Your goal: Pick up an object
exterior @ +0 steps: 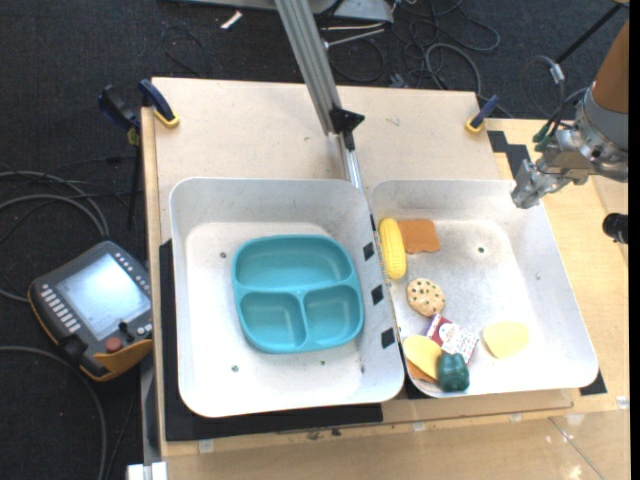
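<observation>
The right bin (540, 268) holds several toy foods. A yellow corn cob (392, 247) lies by its left wall, with an orange-brown slab (419, 236) beside it. Below them sit a chocolate-chip cookie (426, 295), a red-and-white packet (455, 338), a yellow-orange wedge (421, 356), a green pepper (453, 371) and a pale yellow piece (506, 340). My gripper (527, 192) hangs above the bin's upper right edge, away from all the foods, with nothing seen in it.
The left bin (200, 298) carries a teal divided tray (298, 292). A slanted metal pole (312, 53) crosses the bench top to the divider between the bins. Yellow clamps (160, 108) (480, 116) sit at the bench's back corners. A teach pendant (95, 308) lies on the floor at left.
</observation>
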Controlling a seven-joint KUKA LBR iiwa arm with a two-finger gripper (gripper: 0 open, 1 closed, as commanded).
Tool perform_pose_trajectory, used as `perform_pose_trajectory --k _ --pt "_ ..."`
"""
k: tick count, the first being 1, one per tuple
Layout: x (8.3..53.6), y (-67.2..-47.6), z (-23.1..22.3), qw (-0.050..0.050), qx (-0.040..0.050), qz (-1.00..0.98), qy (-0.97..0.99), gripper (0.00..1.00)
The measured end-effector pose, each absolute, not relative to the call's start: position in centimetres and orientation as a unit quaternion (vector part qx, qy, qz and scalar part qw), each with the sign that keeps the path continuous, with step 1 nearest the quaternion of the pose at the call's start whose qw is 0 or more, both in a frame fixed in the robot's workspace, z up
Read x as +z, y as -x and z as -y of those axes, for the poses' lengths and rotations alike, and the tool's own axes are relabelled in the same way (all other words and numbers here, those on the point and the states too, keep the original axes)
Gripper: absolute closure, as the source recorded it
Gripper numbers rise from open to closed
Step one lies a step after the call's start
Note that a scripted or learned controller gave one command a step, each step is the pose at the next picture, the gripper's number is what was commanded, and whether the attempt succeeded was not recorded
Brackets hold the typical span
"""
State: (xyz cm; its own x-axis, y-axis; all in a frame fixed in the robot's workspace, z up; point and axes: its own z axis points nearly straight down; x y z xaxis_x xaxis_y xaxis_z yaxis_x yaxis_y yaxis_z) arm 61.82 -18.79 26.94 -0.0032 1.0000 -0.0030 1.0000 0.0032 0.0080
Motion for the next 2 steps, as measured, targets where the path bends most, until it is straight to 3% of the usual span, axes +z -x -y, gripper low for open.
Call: perform_pose_trajectory --k 2 --pt "26.1 -62.9 7.9 -0.001 0.0008 -0.71 -0.704 1.0"
